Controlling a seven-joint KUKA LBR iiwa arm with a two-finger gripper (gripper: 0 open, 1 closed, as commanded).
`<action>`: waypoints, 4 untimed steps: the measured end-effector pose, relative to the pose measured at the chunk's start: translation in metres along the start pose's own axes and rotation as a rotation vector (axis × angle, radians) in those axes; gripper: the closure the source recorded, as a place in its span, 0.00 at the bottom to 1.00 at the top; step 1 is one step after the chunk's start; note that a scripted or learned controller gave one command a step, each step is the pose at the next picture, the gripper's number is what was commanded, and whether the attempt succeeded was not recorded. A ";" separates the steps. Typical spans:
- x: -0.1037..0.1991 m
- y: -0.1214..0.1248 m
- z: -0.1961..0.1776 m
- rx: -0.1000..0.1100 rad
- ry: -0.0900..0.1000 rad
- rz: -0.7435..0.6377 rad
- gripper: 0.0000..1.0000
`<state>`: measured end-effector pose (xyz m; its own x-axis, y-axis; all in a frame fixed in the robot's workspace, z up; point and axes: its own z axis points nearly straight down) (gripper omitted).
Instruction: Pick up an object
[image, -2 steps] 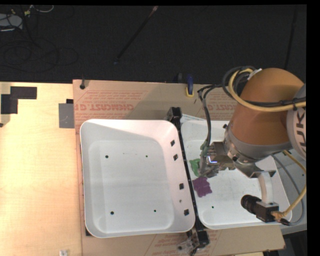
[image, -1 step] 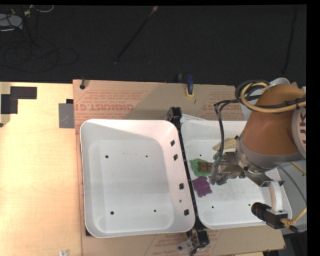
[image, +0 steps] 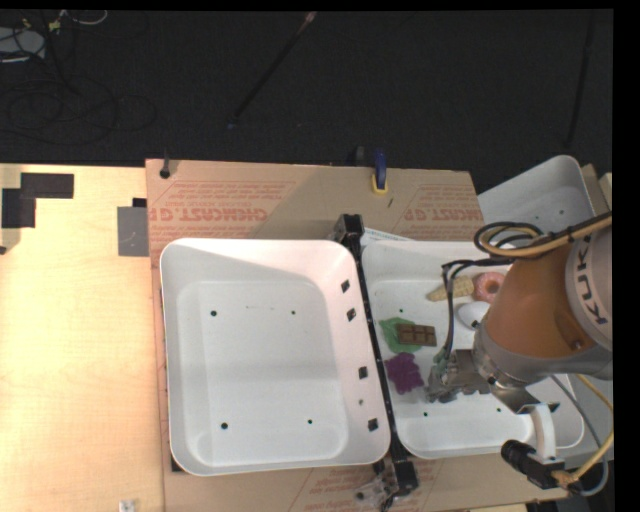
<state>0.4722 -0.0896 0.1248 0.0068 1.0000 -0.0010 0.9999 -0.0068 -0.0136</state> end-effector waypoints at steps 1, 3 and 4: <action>0.039 0.003 -0.167 -0.027 0.002 -0.011 1.00; 0.002 0.002 -0.233 -0.022 0.001 -0.013 1.00; -0.022 -0.001 -0.061 0.006 0.004 -0.004 1.00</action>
<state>0.4718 -0.1113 0.1855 0.0032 1.0000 0.0030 0.9998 -0.0031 -0.0197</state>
